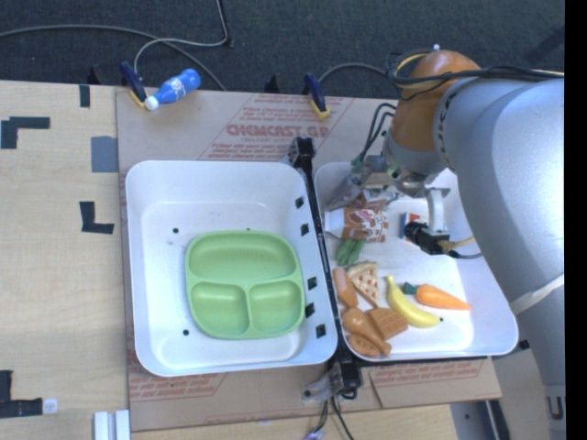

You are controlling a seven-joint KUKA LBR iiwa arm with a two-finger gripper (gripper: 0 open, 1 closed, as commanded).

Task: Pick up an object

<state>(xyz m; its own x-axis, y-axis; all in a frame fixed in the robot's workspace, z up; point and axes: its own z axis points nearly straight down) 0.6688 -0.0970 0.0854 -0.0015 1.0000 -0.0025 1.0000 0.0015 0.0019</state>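
The camera view looks down on a desk (55, 246) carrying two white bins. The left bin (147, 273) holds a green divided plate (244, 282). The right bin (486, 333) holds the toy food: a banana (409, 308), a carrot (442, 297), a pizza slice (366, 284), a hot dog (346, 287), brown bread-like pieces (376, 326) at the near side, a green bean-like piece (350, 248) and a brown-and-white packet (366, 222) further back.

I judge the step in hand to be the descent for a grasp (nothing is lifted yet). The arm (500, 154) reaches in from the right, and the tool (371, 189) hangs over the far left part of the right bin, just above or touching the packet. Whether it is open, or has anything, I cannot tell, since the wrist and cables cover it. The next move probably calls for a firm closing on the packet, then a straight lift clear of its neighbours.
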